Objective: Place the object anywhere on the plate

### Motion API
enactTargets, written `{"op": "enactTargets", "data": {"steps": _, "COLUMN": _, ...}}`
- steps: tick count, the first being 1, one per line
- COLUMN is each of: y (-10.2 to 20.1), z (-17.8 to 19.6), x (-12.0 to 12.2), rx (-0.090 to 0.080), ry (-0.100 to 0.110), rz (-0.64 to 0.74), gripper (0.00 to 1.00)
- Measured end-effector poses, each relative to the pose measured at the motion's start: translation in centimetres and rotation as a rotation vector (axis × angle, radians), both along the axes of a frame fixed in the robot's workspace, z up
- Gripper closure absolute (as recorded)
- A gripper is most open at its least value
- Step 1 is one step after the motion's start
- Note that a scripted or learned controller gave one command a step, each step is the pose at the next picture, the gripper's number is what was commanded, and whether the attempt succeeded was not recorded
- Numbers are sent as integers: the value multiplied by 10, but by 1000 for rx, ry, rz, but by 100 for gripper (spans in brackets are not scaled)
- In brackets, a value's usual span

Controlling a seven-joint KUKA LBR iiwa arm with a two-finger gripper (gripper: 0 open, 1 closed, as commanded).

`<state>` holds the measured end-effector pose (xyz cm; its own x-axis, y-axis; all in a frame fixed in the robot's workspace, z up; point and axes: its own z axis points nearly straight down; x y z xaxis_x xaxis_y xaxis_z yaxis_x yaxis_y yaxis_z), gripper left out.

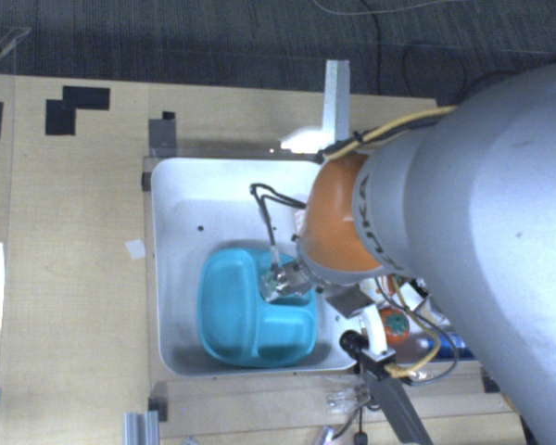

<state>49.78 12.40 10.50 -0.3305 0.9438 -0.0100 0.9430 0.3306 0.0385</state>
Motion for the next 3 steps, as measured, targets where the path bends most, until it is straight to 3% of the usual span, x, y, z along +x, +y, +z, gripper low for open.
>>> {"op": "enactTargets", "data": {"steps": 1, "y": 45, "z": 117, "x": 7, "rx": -1, "ry": 35, "rz": -34, "gripper": 0}}
{"op": "enactTargets", "data": {"steps": 2, "y": 46, "z": 127, "x": 8, "rx": -1, "ry": 32, "rz": -23, "gripper": 100}}
{"op": "enactTargets", "data": {"steps": 3, "y": 77, "z": 26, "x": -12, "rx": 2, "ry": 40, "rz": -247, "gripper": 100}}
